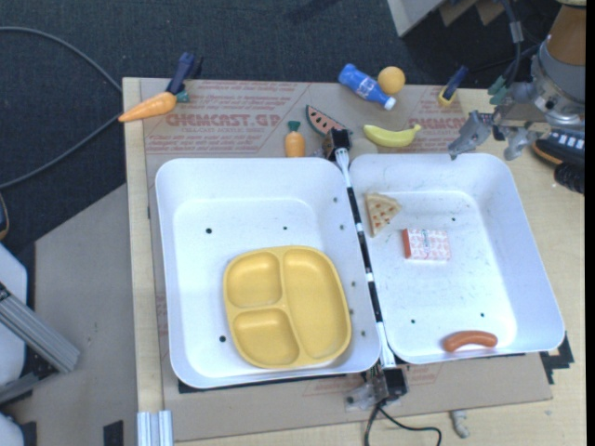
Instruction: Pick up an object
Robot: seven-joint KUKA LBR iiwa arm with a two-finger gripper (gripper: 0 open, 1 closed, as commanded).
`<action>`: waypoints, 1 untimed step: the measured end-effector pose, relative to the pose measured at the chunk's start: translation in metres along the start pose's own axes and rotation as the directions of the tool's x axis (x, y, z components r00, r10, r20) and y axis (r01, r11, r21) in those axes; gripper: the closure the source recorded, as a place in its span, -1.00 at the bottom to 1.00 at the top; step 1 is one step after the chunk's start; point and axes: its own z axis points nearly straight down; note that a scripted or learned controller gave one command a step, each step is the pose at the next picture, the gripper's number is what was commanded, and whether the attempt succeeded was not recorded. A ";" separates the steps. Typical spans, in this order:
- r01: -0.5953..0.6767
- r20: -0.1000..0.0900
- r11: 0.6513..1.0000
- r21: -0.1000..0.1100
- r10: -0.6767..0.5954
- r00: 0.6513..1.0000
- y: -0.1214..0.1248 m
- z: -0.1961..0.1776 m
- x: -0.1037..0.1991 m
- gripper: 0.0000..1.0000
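Across the bench, left to right: a toy carrot (147, 109) lies on the cardboard sheet (242, 110) behind the bins, out of play for picking. Left bin (186, 203) holds 1 yellow 3-compartment tray (286, 305), flat and probably hard for 2 fingers to grasp. Behind the seam between the bins sit a small orange piece (295, 142), a watermelon slice (322, 120), a blue bottle (365, 85), an orange ball (391, 79) and a banana (391, 136), all outside the bins. Right bin (521, 249) holds the 3 likely targets, well apart: pizza slice (380, 212) near the seam, red-and-white packet (426, 244) mid-bin, sausage (470, 342) by the front wall. Gripper (488, 133) hangs above the right bin's back rim, fingers spread, nothing between them. Dark carpet (84, 26) surrounds the bench; a cable runs across it.
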 end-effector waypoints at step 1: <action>0.000 -0.002 1.000 0.003 0.000 1.000 0.026 0.086 0.039 -1.00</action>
